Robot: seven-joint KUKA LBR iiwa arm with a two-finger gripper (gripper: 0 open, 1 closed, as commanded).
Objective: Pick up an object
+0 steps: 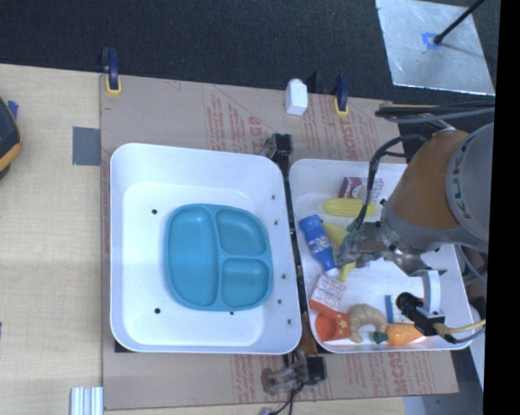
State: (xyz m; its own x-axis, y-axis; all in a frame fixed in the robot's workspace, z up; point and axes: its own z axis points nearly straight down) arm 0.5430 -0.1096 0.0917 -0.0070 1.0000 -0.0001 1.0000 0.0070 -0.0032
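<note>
glossy plastic tray (216, 257), smooth white bins (134, 322)

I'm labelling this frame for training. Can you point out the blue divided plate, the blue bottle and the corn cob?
blue divided plate (216, 256), camera view, on the ridge between its compartments.
blue bottle (317, 239), camera view, on the middle of its body.
corn cob (341, 208), camera view, on its yellow middle.

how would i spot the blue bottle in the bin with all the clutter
Look at the right bin, the one the arm reaches into. Along its left wall lies a small blue bottle with a white cap, just left of the yellow corn. It is the bin's only blue thing.
</note>
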